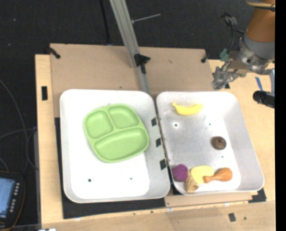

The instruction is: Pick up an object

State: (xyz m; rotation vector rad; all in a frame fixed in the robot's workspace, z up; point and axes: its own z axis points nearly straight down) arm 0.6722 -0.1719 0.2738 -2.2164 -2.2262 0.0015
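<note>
1. Nearest the camera, a dark tablet-like device (pixel 3 198) with a lit screen is seen at the lower left, off the bench (pixel 191 215), well left of the right bin (pixel 244 129).
2. The arm (pixel 261 25) is seen reaching in from the right, its orange band above the grey wrist, held beyond the right bin's far right corner.
3. The gripper (pixel 222 78) is pointed down and leftward, poised just outside that bin's far rim; nothing is seen between its fingers, and how far they are parted cannot be told.
4. Inside the right bin, a yellow banana (pixel 187 109) is laid near the far rim, a brown round piece (pixel 218 142) sits toward the right wall, and a purple ball (pixel 180 172), a yellow block (pixel 201 172) and an orange-brown drumstick shape (pixel 219 176) are clustered at the near edge.
5. Left of the right bin, touching it, the left bin (pixel 75 182) is seen holding a green divided plate (pixel 116 133).
6. A slanted metal pole (pixel 126 32) is seen behind the bins; dark flooring surrounds the bench.
</note>
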